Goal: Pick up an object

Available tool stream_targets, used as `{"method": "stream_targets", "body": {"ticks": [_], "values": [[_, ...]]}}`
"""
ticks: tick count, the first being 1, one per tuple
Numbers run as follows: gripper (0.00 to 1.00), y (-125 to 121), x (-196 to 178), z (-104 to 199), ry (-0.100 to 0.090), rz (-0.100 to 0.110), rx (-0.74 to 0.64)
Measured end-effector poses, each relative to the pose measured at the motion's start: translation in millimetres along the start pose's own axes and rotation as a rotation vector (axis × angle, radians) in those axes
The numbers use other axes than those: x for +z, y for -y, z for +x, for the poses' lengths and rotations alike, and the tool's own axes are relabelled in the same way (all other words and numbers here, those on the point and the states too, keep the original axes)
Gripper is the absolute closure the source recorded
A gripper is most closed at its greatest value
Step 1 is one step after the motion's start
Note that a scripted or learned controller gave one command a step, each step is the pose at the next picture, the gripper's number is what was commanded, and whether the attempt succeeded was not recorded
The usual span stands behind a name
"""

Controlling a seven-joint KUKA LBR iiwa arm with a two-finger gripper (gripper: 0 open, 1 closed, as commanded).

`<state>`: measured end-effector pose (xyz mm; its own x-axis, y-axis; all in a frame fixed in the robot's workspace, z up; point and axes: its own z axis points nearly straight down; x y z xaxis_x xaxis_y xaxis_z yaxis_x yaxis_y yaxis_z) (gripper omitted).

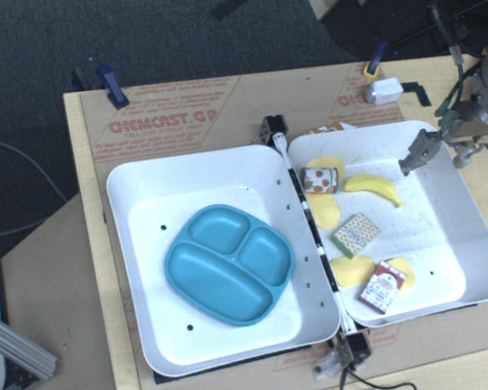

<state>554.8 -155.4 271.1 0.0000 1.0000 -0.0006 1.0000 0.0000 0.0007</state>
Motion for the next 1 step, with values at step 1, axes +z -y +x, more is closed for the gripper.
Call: {"method": "stream_targets", "body": {"ticks": [1], "values": [[0.00,-37.7,127.4,20.0,-0.002,0.004,0.000]]}}
